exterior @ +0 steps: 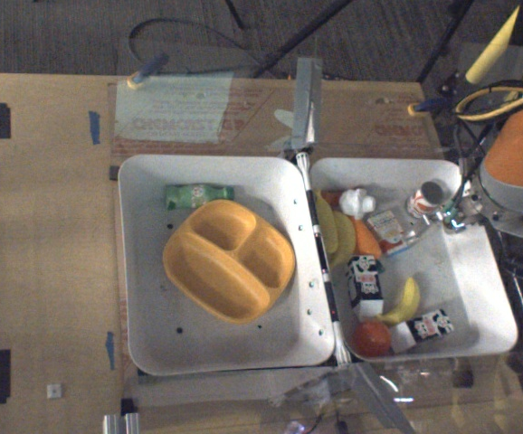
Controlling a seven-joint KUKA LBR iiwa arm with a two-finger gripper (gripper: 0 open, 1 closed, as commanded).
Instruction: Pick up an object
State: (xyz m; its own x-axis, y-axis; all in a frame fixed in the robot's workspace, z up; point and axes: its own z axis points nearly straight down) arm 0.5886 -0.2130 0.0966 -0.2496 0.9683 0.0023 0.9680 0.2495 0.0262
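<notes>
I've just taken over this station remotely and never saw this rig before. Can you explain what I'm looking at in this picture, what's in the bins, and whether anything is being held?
One fixed camera looks down at a slant on a bench with two shallow white bins. The grey arm with an orange band enters from the right side of the picture; its end effector hangs over the upper right of the right bin. I cannot tell whether it grips anything.

The left bin holds a yellow divided tray and a green packet behind it.

The right bin holds mixed toy food: bananas by the divider, another banana, a tomato, two cow-print cartons, and a white item.
</notes>
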